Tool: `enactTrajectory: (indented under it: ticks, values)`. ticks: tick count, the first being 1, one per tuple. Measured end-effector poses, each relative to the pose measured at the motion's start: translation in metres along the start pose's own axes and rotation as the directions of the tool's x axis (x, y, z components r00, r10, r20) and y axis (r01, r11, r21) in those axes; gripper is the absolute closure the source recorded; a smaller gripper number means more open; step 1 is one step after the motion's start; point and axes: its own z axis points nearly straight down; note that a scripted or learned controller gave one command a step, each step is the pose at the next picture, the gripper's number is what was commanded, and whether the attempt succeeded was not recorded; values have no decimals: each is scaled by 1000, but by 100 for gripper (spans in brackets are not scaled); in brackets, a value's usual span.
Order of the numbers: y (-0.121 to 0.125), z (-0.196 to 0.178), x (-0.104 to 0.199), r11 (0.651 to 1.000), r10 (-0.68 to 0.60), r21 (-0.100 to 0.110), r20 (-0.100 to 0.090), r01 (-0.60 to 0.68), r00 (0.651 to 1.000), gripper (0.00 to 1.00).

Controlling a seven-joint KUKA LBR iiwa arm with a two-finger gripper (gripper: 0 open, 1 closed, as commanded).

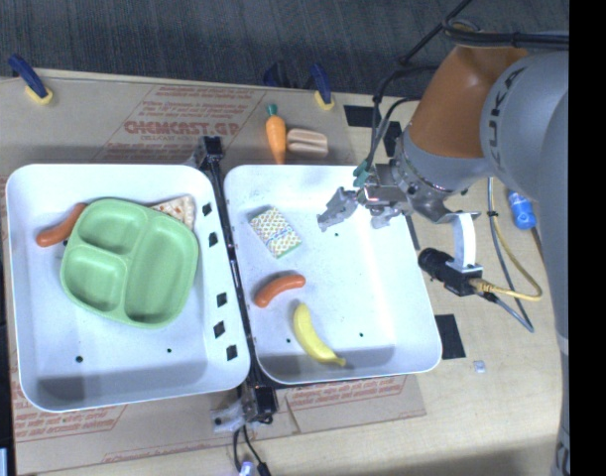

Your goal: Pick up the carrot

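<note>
The carrot [275,137], orange with a green top, lies on the cardboard just behind the right bin's far rim, outside both bins. My gripper [360,213] hovers over the far right part of the right bin [392,296], to the right of the carrot and nearer the camera. Its two fingers stand apart, open, with nothing between them. The grey arm with its orange band reaches in from the right.
A tan bun-like piece [307,143] lies right beside the carrot. In the right bin are a patterned packet [275,231], a sausage [280,288] and a banana [315,336]. The left bin [35,365] holds a green divided plate [131,261], another sausage [58,230] and a toast slice [178,207].
</note>
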Motion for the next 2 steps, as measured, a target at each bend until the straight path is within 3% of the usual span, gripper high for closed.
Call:
enactTrajectory:
  ticks: [1, 2]
  values:
    - [-44, -50, 71, 993, 118, -1, 1, -118, 993, 0]
    - [-93, -104, 94, 980, 197, -2, 0, -197, 980, 0]
